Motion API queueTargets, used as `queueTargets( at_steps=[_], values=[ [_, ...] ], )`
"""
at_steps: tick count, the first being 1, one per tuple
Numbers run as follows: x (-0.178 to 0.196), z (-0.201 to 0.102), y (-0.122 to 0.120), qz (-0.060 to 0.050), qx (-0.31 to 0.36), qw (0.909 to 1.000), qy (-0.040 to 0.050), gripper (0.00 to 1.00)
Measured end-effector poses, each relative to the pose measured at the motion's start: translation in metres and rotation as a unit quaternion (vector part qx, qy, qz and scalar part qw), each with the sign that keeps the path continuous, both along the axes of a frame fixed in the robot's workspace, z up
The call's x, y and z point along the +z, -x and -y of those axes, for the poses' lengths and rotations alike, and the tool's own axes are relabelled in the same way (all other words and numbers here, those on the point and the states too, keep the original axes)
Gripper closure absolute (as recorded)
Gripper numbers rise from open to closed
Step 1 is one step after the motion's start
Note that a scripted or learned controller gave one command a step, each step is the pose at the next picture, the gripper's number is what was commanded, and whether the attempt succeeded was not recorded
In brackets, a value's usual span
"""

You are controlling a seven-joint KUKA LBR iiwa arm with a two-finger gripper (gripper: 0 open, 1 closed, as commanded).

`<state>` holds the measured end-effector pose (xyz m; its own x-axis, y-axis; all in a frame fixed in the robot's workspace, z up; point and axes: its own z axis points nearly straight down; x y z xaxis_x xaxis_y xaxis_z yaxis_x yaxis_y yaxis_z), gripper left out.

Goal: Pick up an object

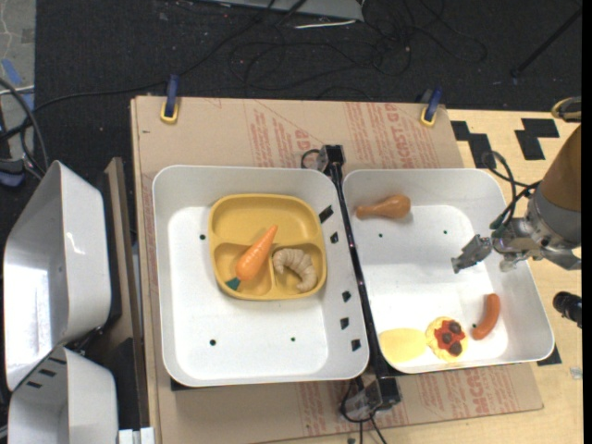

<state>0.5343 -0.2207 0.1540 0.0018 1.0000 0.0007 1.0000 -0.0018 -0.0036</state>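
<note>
Arm [564, 192] cut by right edge; fingers [470, 253] blurred.

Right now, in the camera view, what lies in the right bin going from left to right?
Drumstick → yellow disc → small pizza → sausage, with the gripper over the bin above the sausage.

Single fixed camera above bench, angled down, both bins [250, 363] framed at mid distance.

Red print on cardboard [277, 123]; unreadable
</note>
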Motion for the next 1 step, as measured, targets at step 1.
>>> queueTargets(
  at_steps=[1],
  values=[
    [-0.0642,-0.0033,-0.0002,-0.001,0.0,1.0,-0.0007,0.0]
  ],
)
